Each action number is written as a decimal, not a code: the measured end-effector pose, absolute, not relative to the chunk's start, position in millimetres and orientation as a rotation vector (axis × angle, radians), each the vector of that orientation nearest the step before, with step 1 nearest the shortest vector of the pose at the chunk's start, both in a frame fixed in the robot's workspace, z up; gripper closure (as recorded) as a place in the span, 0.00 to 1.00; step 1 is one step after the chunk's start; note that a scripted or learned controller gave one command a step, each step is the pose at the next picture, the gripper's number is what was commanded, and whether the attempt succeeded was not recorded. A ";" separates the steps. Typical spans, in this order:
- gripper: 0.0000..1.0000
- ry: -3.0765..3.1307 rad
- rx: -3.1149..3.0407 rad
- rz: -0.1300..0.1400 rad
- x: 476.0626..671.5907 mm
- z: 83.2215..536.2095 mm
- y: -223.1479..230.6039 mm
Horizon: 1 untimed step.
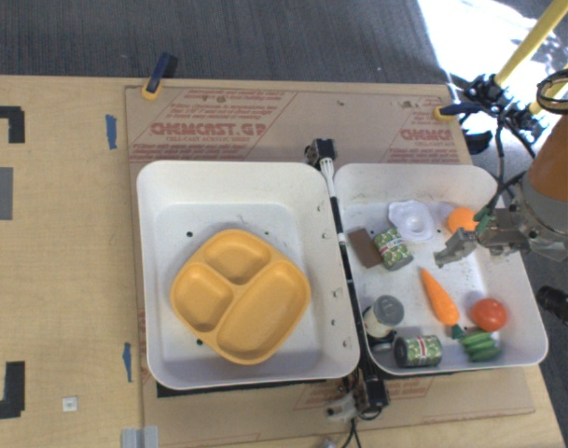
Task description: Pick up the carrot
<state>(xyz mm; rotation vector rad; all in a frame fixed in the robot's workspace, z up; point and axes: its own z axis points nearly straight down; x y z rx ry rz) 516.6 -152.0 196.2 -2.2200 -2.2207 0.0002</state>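
We find the carrot [440, 298] lying loose in the right bin [531, 329], slanted, between a grey disc [388, 309] and a tomato [489, 314], so nothing crowds its sides. Our gripper [459, 246] hangs just above its upper end, fingers slightly parted and holding nothing. We judge this a pre-grasp hover. The yellow divided plate [239, 294] sits apart in the left bin [162, 250].

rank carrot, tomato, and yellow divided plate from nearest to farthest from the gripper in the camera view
Measured from the gripper in the right bin:
1. carrot, just below the gripper, in the same bin.
2. tomato, farther down and toward the bin's right edge, a little beyond the carrot.
3. yellow divided plate, far off to the left, in the left bin.
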 end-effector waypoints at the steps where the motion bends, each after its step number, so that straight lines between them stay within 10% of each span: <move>1: 0.00 -2.238 -2.203 0.000 478.9 91.8 -134.3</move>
